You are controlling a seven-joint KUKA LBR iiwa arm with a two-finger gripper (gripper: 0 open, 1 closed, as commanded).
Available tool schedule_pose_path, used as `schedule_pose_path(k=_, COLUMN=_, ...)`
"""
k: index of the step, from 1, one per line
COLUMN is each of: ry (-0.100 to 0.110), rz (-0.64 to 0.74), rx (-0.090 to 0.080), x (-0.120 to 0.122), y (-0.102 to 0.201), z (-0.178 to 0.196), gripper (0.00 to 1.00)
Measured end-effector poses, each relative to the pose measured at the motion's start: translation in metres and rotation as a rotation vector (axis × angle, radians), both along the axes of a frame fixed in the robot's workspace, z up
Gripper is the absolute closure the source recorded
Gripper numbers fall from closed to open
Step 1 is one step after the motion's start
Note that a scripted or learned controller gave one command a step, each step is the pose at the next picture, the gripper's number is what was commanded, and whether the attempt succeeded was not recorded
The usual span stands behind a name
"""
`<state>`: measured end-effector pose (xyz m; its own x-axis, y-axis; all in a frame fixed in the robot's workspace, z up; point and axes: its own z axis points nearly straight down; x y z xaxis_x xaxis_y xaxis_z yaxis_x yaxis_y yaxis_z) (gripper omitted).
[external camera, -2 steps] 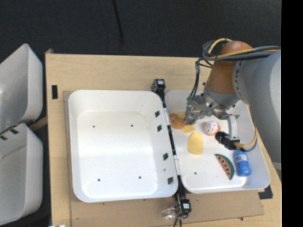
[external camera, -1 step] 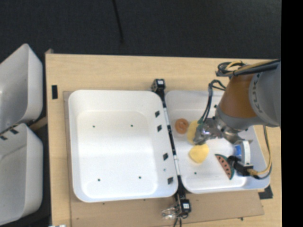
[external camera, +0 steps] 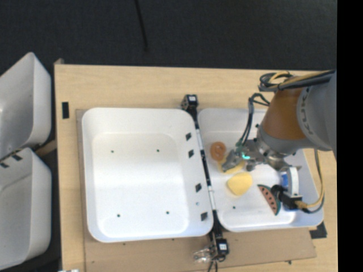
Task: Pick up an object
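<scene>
- The table point(external camera: 136, 86) is seen to carry two shallow white bins side by side: a left bin point(external camera: 142, 174) and a right bin point(external camera: 249, 214).
- The arm point(external camera: 300, 118), grey with an orange band, is seen reaching in from the right edge over the right bin.
- The fingers point(external camera: 233, 162) are located low over the right bin, near its left wall.
- A small round orange object point(external camera: 218, 149) is noted just beside the fingers, on their left; contact cannot be confirmed.
- A yellow object point(external camera: 240, 183) is recorded lying on the bin floor just below the fingers, apart from them.
- A watermelon-slice object point(external camera: 269, 198), red with a dark rind, is recorded to the right of the yellow object.
- A blue-and-white object point(external camera: 287, 181) is seen near the right wall, partly under cabling.
- Whether the fingers are released or clenched cannot be told; nothing is visibly held between them.
</scene>
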<state>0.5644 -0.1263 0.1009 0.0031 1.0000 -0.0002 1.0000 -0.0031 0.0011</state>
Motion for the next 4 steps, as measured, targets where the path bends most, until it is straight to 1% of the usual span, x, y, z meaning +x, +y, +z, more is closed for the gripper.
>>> schedule_pose_path(k=1, ry=-0.001, rz=0.007, rx=0.000, x=0.024, y=0.028, z=0.000, gripper=0.00)
schedule_pose_path(k=2, ry=0.005, rz=-0.005, rx=-0.001, x=-0.080, y=-0.054, z=0.015, gripper=0.00)
schedule_pose_path(k=3, ry=-0.011, rz=0.010, rx=-0.003, x=0.053, y=-0.041, z=0.001, gripper=0.00)
schedule_pose_path(k=4, ry=-0.004, rz=0.004, rx=-0.002, x=0.079, y=-0.077, z=0.001, gripper=0.00)
